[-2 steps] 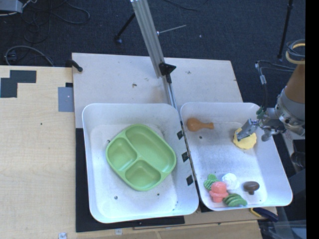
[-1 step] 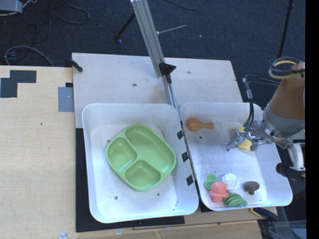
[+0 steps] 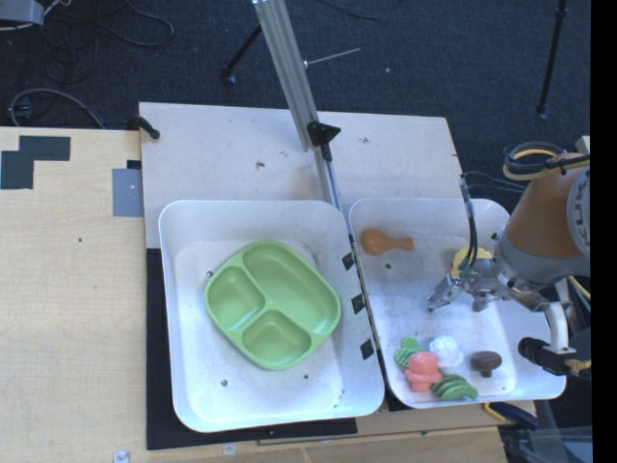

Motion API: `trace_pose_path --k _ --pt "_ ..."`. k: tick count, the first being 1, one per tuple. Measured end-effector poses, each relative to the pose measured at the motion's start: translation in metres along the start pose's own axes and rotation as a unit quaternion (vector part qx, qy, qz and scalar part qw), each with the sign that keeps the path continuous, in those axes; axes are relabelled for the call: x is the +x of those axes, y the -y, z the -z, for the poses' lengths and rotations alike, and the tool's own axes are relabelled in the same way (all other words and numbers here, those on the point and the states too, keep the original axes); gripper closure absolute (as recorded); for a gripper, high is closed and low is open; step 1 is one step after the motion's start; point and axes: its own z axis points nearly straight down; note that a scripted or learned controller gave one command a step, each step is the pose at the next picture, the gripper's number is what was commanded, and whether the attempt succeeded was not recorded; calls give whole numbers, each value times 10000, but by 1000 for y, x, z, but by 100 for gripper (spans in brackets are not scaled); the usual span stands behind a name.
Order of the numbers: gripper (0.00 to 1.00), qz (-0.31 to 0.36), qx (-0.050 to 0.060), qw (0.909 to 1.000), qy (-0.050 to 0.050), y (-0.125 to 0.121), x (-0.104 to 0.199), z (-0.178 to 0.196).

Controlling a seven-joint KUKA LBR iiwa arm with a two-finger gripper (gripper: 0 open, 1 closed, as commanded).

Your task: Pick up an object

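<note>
My gripper (image 3: 461,295) hangs over the right bin (image 3: 405,307), near its right side, with its metal fingers spread apart and nothing between them. Just behind the fingers lies a small yellow object (image 3: 467,258), partly hidden by the wrist. An orange drumstick-shaped toy (image 3: 383,243) lies at the back left of the same bin. Near the front edge sit a pink and green toy cluster (image 3: 427,371), a white piece (image 3: 444,347) and a brown knob-like object (image 3: 485,362).
The left bin (image 3: 193,374) holds a green three-compartment plate (image 3: 272,302). A metal rail (image 3: 294,75) slants up from the divider between the bins. Black clips (image 3: 358,302) line the divider. Cables lie at the right of the bench.
</note>
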Motion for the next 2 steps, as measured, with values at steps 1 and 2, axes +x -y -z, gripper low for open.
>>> trace_pose_path --k 1,2 --pt "100 -25 -24 10000 6 -1 -2 13" --pt "100 -18 -52 10000 16 6 -1 58"
